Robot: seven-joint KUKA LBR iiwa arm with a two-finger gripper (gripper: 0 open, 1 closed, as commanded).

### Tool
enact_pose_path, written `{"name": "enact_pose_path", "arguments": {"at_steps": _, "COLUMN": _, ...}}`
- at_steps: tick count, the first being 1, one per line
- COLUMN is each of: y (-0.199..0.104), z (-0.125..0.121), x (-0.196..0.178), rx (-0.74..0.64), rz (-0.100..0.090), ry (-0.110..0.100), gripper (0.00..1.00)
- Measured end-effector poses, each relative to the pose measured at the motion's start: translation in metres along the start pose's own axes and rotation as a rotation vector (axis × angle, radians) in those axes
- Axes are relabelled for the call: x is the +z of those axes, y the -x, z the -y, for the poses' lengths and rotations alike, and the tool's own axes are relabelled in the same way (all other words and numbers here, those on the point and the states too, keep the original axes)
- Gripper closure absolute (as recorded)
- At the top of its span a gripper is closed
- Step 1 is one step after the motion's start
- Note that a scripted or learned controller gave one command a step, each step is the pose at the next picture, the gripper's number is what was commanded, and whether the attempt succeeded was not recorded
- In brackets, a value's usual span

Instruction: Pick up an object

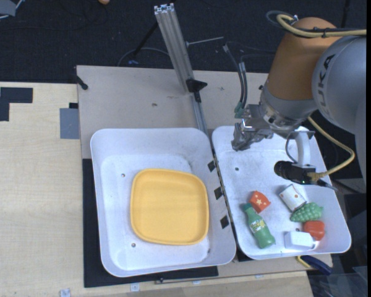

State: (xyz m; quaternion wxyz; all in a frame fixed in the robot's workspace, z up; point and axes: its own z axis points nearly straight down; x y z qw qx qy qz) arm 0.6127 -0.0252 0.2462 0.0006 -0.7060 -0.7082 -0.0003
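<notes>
- The worktop (142,98) bears two shallow white bins side by side.
- The left bin (102,166) holds one thing, a yellow square plate (169,206) with rounded corners. It lies flat, right of the bin's middle.
- The right bin (263,166) is bare in its far half. Its small things are clustered in the near half.
- The end effector (240,143) hangs over the far left corner of the right bin, well apart from every thing in it. It grips nothing, and I cannot tell whether it is apart or together.
- A small red carton (260,201) with a yellow mark lies left of the cluster.
- A green toy bottle (259,226) lies on its side just near of the carton. Its label is yellow and red, too small to read.
- A white can with a brown end (292,197) lies tilted further right.
- A bunch of green toy grapes (307,212) sits just near of the can.
- A white block (298,240) lies by the near rim, touching a red toy tomato (315,229).
- The grey arm (346,79) carries dark lettering, part of the KUKA name.
</notes>
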Motion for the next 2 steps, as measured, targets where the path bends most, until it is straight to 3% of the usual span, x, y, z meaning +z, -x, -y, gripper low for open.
{"name": "enact_pose_path", "arguments": {"at_steps": 1, "y": -0.056, "z": -0.019, "x": 0.008, "rx": 0.000, "rz": 0.000, "ry": -0.001, "gripper": 1.00}}
{"name": "enact_pose_path", "arguments": {"at_steps": 2, "y": -0.109, "z": -0.018, "x": 0.014, "rx": 0.000, "rz": 0.000, "ry": -0.001, "gripper": 1.00}}
